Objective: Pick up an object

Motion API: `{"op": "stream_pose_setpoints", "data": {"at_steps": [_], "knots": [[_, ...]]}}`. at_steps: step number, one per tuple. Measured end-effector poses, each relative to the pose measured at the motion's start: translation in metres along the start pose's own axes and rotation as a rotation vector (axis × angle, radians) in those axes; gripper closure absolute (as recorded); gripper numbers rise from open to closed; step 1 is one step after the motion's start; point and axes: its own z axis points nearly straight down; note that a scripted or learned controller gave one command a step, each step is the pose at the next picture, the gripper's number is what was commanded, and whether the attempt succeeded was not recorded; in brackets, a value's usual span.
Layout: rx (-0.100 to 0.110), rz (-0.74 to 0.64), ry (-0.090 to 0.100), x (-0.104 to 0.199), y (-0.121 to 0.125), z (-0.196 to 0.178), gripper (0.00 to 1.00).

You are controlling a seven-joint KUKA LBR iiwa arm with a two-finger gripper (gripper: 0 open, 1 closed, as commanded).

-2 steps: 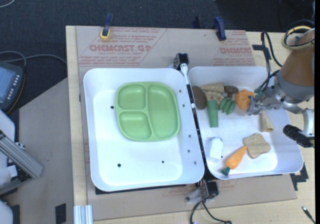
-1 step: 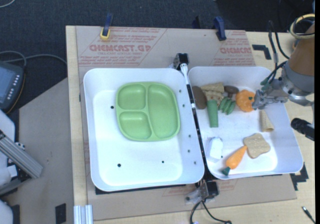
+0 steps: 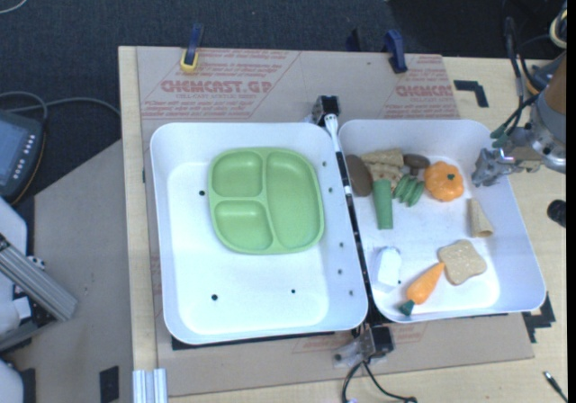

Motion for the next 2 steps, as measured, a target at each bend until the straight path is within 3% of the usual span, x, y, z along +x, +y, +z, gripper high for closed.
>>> {"op": "stream_pose_setpoints", "data": {"at_steps": [1, 2], "knots": [[0.0, -0.001, 0.001, -0.001, 0.002, -0.035, 1.0], [0.008, -0.007, 0.007, 0.059, -0.007, -0.043, 1.0]]}}
